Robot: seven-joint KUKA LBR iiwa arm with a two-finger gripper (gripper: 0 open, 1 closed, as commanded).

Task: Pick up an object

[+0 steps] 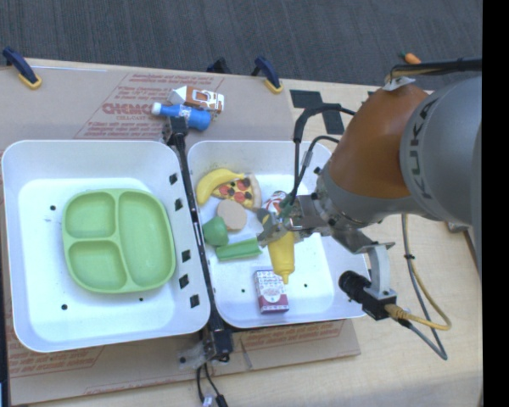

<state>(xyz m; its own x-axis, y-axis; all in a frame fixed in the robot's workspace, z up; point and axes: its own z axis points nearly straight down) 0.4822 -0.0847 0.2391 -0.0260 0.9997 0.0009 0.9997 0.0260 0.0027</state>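
You see the gripper (276, 227) low inside the right bin (322, 308), near the middle of it, directly at the top of the yellow mustard bottle (282, 257). How the tool is set I cannot tell from this view; the wrist covers it, so I do not say that it holds something.

The mustard bottle lies just below the gripper, with its cap toward the front edge of the bin. It looks like a light plastic toy, stiff but smooth and rounded, so it can slip or roll away. In my judgement the best hold is across the widest part of the body, not at the narrow cap.

Around it the bin is crowded. A green piece (237, 249) lies just beside the bottle on the side of the divider, a banana (212, 183) and a pizza slice (240, 191) are near the back edge, and a small red carton (271, 292) stands near the front edge. Be careful that you do not push these neighbours.

The left bin (17, 253) carries a green divided plate (119, 241) at its centre.
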